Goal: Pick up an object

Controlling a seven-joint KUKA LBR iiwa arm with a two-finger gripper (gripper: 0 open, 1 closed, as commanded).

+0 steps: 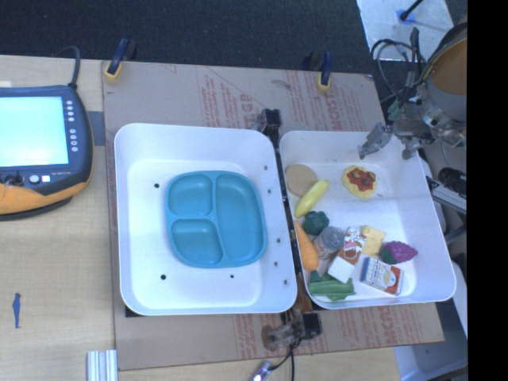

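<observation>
2 white bins [127, 213]; gripper [390, 141] spread open, empty, above right bin's far edge, near pizza toy [360, 181].

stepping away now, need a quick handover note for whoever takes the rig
Gripper: above the far right corner of the right bin, jaws spread open, nothing between them.
Things: toy food lies in the right bin, with a small pizza closest to the gripper, then a banana, a carrot and a purple piece. The left bin holds a blue divided plate.
Done: nothing picked yet.
Left: descend on one object, close, lift.
</observation>
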